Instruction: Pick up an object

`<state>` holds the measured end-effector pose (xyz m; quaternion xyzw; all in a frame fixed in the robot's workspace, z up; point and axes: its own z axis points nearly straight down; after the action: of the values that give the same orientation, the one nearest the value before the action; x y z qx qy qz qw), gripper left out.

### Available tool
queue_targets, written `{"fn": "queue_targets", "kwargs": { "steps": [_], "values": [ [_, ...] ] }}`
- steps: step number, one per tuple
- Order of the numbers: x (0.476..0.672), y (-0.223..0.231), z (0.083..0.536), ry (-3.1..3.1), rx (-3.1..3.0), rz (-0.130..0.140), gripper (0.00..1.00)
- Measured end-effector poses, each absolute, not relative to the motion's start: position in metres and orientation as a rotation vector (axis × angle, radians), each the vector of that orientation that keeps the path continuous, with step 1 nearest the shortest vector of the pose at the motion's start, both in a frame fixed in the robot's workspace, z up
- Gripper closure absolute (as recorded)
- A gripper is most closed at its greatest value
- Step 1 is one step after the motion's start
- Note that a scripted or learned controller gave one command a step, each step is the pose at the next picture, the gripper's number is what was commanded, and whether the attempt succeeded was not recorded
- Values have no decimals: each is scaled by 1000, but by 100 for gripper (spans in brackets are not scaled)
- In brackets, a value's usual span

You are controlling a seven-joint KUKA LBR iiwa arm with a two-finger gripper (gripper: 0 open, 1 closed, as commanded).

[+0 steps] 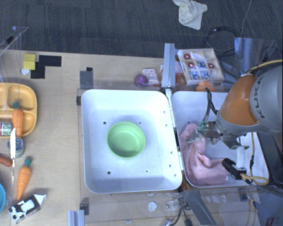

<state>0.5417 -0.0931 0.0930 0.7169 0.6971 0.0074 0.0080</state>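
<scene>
Green bowl and pink cloth, one per bin

The round green bowl (pixel 126 139) sits upright mid left bin (pixel 95 176); the crumpled pink cloth (pixel 201 163) lies heaped against the right bin's (pixel 188 103) near-left corner.

floor (pixel 110 22): dark grey carpet, top of view | crumpled pale cloth (pixel 191 12) lying on it | bench (pixel 53 145): light wood | possibly a clear plastic panel (pixel 11 37) at top left

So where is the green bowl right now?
The green bowl sits near the middle of the left white bin, on the camera view's left of the pink cloth in the right bin.
</scene>
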Motion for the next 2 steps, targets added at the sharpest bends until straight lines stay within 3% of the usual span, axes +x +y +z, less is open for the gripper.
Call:
{"fn": "queue_targets", "kwargs": {
  "steps": [2],
  "values": [
    [624, -93, 92, 2372, 2039, 16, 0]
  ]
}}
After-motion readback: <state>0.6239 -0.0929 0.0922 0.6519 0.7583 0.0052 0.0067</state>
